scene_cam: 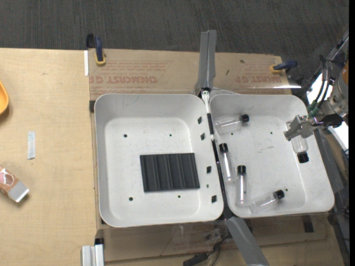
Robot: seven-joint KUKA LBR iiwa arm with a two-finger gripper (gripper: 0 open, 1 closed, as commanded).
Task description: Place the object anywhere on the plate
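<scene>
Gripper [299,129] over right bin [310,204]; jaw state unclear. Tube [300,147] directly below jaws. Plate [169,172] far left, in left bin [111,204].

Fixed overhead camera, slanted down (both bins [161,107]), moderately distant

A dark ribbed plate [169,172] is lying in the left bin [111,115]; five clear black-capped tubes are lying in the right bin [266,107], the gripper [298,127] hovering over the rightmost tube [300,147].
</scene>
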